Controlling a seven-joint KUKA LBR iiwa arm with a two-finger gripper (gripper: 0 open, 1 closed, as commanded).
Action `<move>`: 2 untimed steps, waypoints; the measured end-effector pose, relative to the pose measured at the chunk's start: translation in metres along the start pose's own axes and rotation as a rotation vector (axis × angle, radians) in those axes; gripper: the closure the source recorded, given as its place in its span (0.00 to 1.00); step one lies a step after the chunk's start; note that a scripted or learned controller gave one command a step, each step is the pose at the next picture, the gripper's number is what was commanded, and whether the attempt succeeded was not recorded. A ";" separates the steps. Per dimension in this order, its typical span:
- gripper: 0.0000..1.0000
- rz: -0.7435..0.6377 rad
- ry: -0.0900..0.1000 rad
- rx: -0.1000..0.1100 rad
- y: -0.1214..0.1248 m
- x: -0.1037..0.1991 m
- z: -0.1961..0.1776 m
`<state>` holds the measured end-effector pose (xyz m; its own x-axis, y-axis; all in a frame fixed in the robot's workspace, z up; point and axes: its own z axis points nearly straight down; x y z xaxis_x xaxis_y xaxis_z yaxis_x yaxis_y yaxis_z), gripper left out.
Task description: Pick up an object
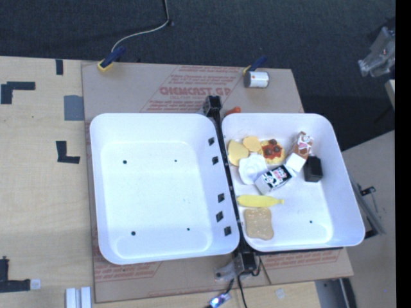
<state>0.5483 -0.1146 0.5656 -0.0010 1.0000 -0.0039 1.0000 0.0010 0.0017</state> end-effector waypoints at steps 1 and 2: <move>0.00 0.000 0.000 0.001 0.000 0.000 0.000; 1.00 0.000 -0.001 0.000 0.000 0.000 -0.010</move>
<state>0.5487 -0.1143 0.5756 -0.0013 1.0000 -0.0045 1.0000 0.0014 0.0018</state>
